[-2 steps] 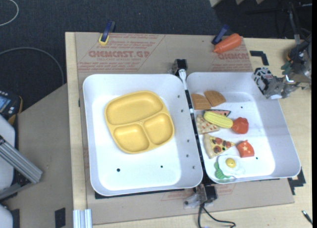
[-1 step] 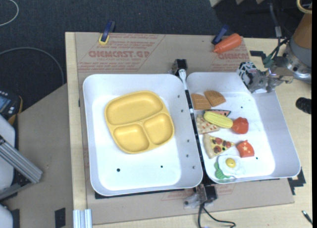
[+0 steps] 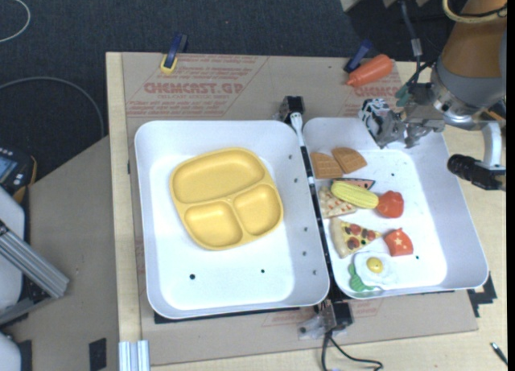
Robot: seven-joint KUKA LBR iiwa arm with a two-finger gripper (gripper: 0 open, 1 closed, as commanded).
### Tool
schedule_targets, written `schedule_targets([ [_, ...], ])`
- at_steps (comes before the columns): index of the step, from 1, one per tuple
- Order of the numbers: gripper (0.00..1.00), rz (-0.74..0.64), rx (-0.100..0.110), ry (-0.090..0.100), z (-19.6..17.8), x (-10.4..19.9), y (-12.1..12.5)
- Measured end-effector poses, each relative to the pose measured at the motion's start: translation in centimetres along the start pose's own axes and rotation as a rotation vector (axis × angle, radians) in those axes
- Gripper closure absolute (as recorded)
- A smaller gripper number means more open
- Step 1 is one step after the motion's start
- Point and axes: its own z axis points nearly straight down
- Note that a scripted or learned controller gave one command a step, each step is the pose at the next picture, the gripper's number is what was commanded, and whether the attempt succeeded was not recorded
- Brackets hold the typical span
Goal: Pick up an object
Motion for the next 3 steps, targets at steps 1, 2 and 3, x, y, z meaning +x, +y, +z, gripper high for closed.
schedule_targets([
  [1,1.0,-0.002,-0.004,0.0,0.2,5.6,2.3],
  [2,1.0,-0.002,-0.004,0.0,0.2,9.9,3.6],
  [3,1.0,-0.002,-0.004,0.0,0.8,15.2,4.9],
])
